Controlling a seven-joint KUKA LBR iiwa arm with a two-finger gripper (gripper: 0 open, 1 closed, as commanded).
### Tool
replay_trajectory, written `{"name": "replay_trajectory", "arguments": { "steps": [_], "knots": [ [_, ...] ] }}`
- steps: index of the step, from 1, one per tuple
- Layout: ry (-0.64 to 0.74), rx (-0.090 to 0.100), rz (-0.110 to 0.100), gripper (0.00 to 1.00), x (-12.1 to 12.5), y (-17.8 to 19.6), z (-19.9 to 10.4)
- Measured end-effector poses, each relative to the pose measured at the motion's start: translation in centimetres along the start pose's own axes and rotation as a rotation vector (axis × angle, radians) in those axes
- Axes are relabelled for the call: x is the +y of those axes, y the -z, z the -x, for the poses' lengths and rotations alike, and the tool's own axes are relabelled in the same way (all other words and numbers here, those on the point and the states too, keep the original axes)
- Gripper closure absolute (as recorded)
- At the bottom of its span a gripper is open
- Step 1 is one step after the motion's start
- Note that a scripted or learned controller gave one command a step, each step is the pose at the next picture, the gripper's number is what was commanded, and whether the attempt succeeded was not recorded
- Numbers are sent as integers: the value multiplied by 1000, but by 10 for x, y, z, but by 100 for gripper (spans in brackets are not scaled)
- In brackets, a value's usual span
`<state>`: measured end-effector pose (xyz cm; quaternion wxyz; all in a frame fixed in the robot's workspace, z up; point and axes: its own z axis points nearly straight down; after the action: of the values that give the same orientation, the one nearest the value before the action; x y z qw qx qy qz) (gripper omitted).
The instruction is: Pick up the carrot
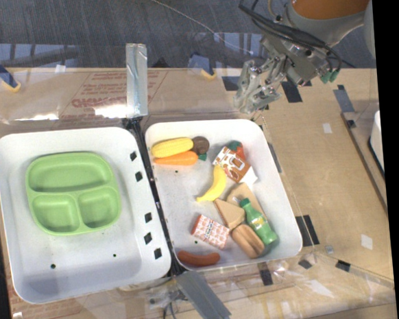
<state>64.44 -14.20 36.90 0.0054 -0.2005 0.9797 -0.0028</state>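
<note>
Carrot (176, 160) lies in right bin (278, 183), far-left corner, touching corn (172, 147). Pincer (255, 92) hovers beyond bin's far rim, holding nothing; finger spread: cannot tell.

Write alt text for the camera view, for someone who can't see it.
A gripper hovers above the far right corner of the right bin, which holds a carrot beside a corn cob, a banana and other toy food. The left bin holds a green divided plate.
</note>
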Motion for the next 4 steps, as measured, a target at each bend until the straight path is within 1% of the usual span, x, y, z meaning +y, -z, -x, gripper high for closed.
{"name": "replay_trajectory", "arguments": {
  "steps": [1,2,3,4],
  "knots": [
    [-14,9,8,100,10,-27,18],
    [-94,7,7,100,81,-48,-3],
    [182,5,8,100,182,-59,-45],
    [200,16,15,100,246,-150,17]
  ]
}}
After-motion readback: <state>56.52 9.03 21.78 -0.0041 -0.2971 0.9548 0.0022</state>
